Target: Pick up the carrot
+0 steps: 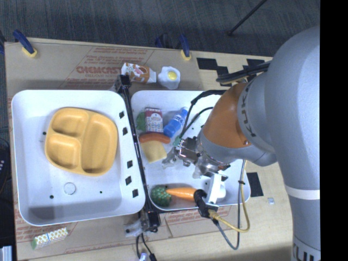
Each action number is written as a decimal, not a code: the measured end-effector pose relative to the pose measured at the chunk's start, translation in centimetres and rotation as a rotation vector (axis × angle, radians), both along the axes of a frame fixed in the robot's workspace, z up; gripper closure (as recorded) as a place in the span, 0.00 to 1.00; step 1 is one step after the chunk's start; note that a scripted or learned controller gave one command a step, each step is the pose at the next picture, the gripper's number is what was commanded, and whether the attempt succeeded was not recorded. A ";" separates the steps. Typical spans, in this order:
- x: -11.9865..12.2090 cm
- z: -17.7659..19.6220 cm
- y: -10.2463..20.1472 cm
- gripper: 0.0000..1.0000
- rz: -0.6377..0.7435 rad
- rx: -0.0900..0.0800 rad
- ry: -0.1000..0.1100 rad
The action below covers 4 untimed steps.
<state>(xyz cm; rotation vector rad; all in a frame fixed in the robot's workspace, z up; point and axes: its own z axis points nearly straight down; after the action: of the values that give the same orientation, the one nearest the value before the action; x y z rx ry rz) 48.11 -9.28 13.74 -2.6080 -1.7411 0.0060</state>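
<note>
Two shallow white bins stand side by side on a cardboard-covered bench. Nearest the camera, outside the left bin (24, 173), a small patterned packet (49, 236) lies on the cardboard. In the right bin (163, 95), the carrot (182, 193) lies flat against the near wall, with its green top (160, 196) pointing to the divider between the bins. The gripper (178, 154) is above the middle of this bin, just beyond the carrot and not touching it. I cannot tell whether it is open or closed, and nothing is seen held in it. Beside the gripper, toward the divider, there is a pale yellow piece (155, 152), and a reddish sausage (155, 138) touches its far side. Further back stand a red carton (154, 119) and a blue bottle (174, 124), close together. A yellow divided plate (81, 140) fills the far half of the left bin. Beyond both bins, a small brown-and-white carton (136, 72) and a toy fried egg (169, 77) lie on the cardboard.
</note>
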 end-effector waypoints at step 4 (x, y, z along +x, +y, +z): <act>3.2 5.4 6.0 0.00 -0.162 -0.001 -0.001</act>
<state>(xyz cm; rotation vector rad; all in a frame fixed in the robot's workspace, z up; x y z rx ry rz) 51.33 -3.26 19.12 -2.7417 -1.5242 0.0049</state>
